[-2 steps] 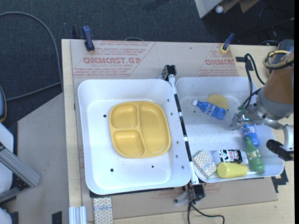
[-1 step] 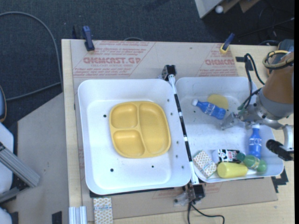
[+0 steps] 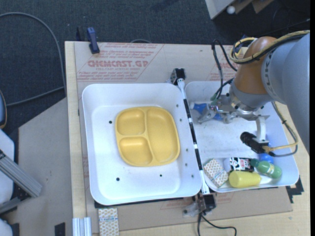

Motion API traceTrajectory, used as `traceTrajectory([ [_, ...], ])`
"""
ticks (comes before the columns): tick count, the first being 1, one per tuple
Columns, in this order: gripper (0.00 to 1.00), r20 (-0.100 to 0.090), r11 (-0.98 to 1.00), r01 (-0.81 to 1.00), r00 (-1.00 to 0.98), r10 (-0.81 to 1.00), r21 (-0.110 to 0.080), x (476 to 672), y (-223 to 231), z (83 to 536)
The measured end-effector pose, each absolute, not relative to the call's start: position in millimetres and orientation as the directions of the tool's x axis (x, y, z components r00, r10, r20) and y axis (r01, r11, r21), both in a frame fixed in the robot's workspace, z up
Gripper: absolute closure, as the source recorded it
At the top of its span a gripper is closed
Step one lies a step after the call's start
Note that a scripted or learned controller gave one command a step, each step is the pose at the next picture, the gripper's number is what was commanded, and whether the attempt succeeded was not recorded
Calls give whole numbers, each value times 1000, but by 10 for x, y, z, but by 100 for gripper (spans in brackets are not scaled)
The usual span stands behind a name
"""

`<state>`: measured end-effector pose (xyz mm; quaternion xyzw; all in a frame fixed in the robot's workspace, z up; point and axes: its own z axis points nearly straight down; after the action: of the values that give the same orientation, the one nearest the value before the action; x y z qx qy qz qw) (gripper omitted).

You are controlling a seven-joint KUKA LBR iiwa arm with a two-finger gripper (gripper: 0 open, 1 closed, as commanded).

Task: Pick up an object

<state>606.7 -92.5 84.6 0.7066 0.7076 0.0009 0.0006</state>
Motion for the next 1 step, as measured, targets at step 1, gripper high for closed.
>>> traceTrajectory([
  [1, 0, 1, -1, 1000, 1, 1000, -2, 5736, -1052, 844],
])
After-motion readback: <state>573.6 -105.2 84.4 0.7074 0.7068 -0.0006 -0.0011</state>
